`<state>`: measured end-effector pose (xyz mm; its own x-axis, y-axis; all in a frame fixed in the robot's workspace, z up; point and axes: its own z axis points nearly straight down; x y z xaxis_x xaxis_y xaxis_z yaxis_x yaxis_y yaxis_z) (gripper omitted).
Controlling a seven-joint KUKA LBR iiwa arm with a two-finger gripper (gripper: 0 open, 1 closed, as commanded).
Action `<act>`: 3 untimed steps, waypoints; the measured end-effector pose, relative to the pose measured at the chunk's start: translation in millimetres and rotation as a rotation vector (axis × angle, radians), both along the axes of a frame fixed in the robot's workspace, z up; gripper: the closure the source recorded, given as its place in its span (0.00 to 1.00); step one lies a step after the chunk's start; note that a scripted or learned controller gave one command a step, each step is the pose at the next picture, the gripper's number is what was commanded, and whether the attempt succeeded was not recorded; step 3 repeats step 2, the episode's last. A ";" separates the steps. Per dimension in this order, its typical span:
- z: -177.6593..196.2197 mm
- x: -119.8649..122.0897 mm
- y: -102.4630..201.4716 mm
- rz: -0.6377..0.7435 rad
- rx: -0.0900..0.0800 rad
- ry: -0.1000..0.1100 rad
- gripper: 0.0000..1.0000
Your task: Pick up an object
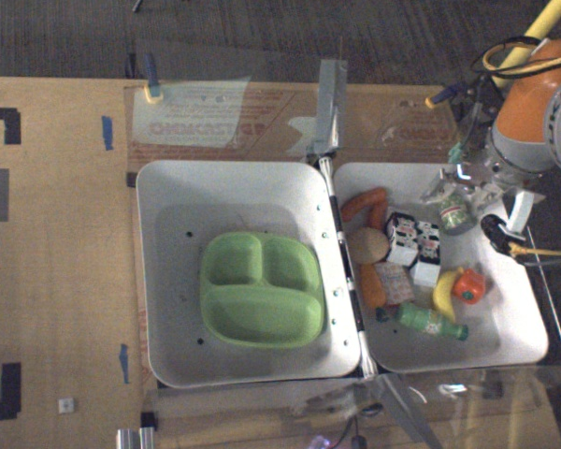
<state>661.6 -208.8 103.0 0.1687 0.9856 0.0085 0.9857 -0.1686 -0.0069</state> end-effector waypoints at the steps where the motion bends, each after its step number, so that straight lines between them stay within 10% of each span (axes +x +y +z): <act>1: 8.3 0.0 -3.6 0.000 -0.007 0.001 1.00; 2: 133.6 -41.3 19.2 -0.052 -0.011 -0.004 1.00; 3: 133.6 -41.3 19.2 -0.052 -0.011 -0.004 1.00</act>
